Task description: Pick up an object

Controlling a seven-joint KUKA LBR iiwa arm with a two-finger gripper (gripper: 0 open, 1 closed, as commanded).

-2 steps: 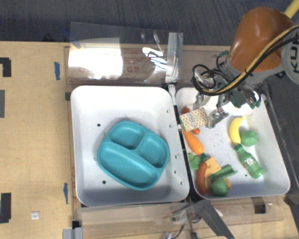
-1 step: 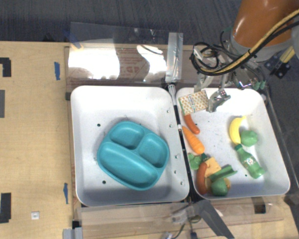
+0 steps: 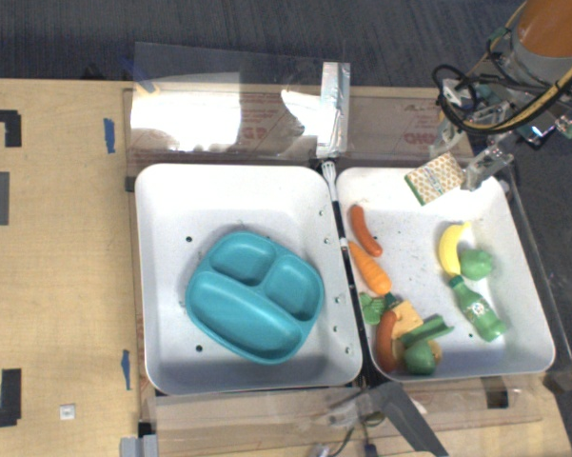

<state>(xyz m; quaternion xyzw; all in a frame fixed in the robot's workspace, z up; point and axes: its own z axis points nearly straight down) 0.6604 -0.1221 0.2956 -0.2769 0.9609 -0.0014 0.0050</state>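
At the right bin's (image 3: pixel 528 255) far right corner, a packet (image 3: pixel 434 179) is pinched by the gripper (image 3: pixel 468 174).
Only an edge seems caught, so it could easily be dropped.

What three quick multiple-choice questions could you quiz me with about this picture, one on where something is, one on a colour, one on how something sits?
1. Where does the divided plate lie?
A. In the left bin
B. In the right bin
C. On the wooden bench outside the bins

2. What colour is that plate?
A. Red
B. Teal
C. Yellow

3. How does the patterned card sit?
A. Flat in the middle of the left bin
B. Under the plate
C. At the right bin's top edge, beside the gripper

Answers: 1 A, the plate fills the middle of the left bin. 2 B, it is plainly blue-green. 3 C, the card rests near the far rim, next to the arm's tip.
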